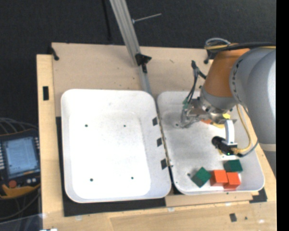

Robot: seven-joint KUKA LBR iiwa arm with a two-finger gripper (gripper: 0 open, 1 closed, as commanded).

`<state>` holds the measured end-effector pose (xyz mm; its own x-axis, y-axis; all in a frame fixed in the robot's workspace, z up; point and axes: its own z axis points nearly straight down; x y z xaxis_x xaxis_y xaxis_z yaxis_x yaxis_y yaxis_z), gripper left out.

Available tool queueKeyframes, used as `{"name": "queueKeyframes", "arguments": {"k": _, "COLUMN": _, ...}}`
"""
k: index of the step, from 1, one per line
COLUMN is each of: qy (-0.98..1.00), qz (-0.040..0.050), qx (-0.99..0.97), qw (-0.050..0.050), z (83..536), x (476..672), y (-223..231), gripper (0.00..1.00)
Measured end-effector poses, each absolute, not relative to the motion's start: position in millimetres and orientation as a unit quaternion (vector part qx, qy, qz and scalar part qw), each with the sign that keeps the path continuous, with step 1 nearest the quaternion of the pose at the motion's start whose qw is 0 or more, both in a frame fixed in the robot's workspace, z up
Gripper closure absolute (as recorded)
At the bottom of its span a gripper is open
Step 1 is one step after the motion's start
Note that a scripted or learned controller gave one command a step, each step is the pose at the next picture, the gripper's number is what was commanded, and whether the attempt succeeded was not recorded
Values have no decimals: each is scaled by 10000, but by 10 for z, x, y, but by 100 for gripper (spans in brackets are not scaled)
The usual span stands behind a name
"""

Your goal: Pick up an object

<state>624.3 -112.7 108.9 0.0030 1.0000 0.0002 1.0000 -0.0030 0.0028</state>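
My gripper (186, 121) reaches down into the upper left part of the right bin (192, 148), below the orange band of the arm (220, 76). Its fingertips hang near the bin floor, and I see nothing between them. Along the bin's near edge lie a green block (200, 176), an orange block (219, 177), a second orange block (233, 179) and a darker green block (233, 166). These blocks are well below and to the right of the gripper in the picture. A yellow piece (225, 115) peeks out beside the wrist, mostly hidden.
The left bin (108, 143) sits beside the right one, with small clips along the shared edge (159, 141). A metal pole (127, 32) slants up from the back of the bench. A teach pendant (17, 158) lies off the bench at the left.
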Motion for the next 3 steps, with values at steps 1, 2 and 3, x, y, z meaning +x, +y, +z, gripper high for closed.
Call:
{"name": "queueKeyframes", "arguments": {"k": 1, "qy": 7062, "qz": 18, "qx": 7080, "qw": 20, "z": 1569, "x": 6176, "y": -1117, "gripper": 100}}
{"name": "queueKeyframes", "arguments": {"k": 2, "qy": 7080, "qz": 27, "qx": 7062, "qw": 35, "z": 2223, "x": 6200, "y": -1133, "gripper": 100}}
{"name": "queueKeyframes", "arguments": {"k": 3, "qy": 7086, "qz": 24, "qx": 7056, "qw": 31, "z": 2770, "x": 6216, "y": -1143, "gripper": 100}}
